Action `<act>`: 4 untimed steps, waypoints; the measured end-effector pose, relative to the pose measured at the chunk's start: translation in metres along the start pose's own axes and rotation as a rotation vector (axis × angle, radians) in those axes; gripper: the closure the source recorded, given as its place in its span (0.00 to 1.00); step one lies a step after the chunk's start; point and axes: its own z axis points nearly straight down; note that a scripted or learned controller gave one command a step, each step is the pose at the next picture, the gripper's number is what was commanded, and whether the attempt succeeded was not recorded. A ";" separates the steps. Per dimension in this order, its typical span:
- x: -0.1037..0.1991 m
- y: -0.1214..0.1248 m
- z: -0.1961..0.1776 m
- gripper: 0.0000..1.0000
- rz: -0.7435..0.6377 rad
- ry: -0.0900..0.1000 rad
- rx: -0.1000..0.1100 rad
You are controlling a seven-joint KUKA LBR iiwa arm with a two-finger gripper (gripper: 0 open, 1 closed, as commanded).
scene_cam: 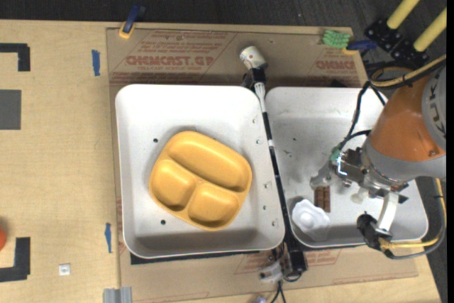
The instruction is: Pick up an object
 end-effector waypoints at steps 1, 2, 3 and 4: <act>-0.020 0.083 0.036 0.00 -0.439 -0.002 -0.005; -0.047 0.129 0.006 0.00 -0.367 -0.002 -0.005; -0.053 0.037 0.037 0.00 -0.101 0.000 -0.001; -0.048 0.070 0.036 0.00 -0.467 -0.002 -0.006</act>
